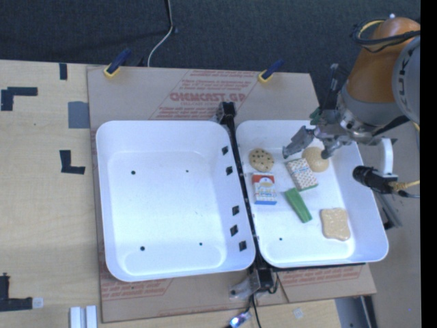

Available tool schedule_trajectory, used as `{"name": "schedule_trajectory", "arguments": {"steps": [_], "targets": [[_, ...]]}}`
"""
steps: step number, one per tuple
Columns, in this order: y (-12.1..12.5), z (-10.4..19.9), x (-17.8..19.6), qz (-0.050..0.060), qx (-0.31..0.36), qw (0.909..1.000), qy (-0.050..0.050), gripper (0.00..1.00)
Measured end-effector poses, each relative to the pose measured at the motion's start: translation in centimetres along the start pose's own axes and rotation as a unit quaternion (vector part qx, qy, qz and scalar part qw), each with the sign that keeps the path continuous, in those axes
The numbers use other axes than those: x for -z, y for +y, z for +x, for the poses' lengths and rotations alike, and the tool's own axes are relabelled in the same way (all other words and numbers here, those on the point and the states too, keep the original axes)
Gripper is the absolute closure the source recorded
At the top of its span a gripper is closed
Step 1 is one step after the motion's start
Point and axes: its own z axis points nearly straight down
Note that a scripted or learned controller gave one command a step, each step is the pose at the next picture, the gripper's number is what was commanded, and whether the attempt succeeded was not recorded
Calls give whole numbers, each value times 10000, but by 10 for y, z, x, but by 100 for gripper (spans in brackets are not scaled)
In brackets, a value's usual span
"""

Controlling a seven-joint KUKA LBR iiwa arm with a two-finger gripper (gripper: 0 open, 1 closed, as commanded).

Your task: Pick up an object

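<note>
The right bin (355, 248) holds several small items. A round cookie (260, 159) lies near its left wall, with a small red, white and blue box (265, 188) just below it. A green stick (298, 205) lies slanted in the middle, and a patterned packet (301, 173) sits above it. A pale round bun (315, 159) rests at the upper right, and a tan toast-shaped piece (335, 223) lies at the lower right. My gripper (312, 146) hangs open over the bun and the packet, one finger on each side, with nothing held between them.
The left bin (116, 183) stands beside the right one, a black divider (235, 183) with clips between them. Both rest on a cardboard sheet (198, 94) held by blue and yellow clamps. A black cable (164, 19) hangs at the back.
</note>
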Motion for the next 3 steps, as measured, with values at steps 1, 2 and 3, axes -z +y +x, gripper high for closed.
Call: {"name": "schedule_trajectory", "arguments": {"steps": [1,2,3], "targets": [[36,-55,-65,12,-18,10000,-14,0],[71,-83,-101,5,-1,10000,-7,0],[71,-95,-76,-16,-3,10000,-11,0]]}}
